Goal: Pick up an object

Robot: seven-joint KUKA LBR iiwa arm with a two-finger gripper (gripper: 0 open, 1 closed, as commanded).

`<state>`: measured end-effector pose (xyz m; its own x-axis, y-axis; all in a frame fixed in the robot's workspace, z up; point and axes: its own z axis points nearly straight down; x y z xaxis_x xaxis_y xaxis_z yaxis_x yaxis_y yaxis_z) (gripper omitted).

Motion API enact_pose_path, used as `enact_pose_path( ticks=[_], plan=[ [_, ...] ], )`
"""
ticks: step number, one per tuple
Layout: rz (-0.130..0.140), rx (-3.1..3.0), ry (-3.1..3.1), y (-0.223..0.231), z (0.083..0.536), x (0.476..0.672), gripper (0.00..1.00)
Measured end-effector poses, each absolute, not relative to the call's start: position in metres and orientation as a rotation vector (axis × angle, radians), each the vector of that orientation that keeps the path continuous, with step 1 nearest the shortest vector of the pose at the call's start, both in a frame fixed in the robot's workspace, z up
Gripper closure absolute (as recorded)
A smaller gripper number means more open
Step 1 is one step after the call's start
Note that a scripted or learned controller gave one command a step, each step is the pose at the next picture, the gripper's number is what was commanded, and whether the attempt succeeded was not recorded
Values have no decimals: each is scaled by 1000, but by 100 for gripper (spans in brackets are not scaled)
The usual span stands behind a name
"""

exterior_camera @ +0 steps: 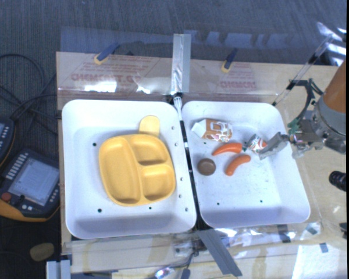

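Orange carrots [231,149] lie just left of the end effector [271,146], grip state unclear; descend centred over one, fingers straddling it.

tray [136,170] yellow | bins [81,214] white | carrots [237,163] orange | ball [206,167] brown
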<state>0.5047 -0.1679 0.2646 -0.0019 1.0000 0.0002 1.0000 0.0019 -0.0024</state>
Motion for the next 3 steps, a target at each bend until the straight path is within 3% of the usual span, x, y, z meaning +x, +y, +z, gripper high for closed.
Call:
enact_pose_path(
  ticks=[1, 2, 3],
  plan=[
    [4, -2396, -2028, -140, 141, 588, 0],
    [-2, -2548, -1844, -121, 89, 624, 0],
    [-11, -2943, -1117, -118, 89, 598, 0]
  ],
)
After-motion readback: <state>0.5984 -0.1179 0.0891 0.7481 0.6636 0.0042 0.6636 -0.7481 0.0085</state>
